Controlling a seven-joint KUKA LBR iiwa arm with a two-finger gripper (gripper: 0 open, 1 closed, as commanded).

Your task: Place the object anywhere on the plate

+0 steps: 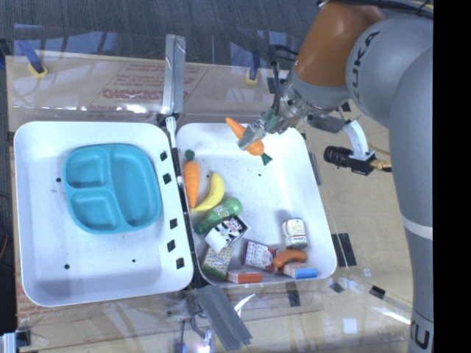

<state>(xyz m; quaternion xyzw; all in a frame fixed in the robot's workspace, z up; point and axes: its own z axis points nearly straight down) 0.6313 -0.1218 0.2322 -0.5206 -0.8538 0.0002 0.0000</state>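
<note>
Carrot — small, orange, green-tipped — pinched between the fingers of the claw, lifted above the far edge of the right bin. Fingers clamped on its middle, orange end poking out to the upper left of the claw, green tip hanging down to the lower right.

Below and left of the claw, inside the same bin: a larger carrot, a banana touching it, a green cucumber. Further below the claw, along the near wall: small cartons, a little jar, a sausage-shaped piece.

Far to the left of the claw, in the left bin — blue divided plate, well apart from the held carrot. Grey arm with orange band rising up and to the right of the claw.
</note>
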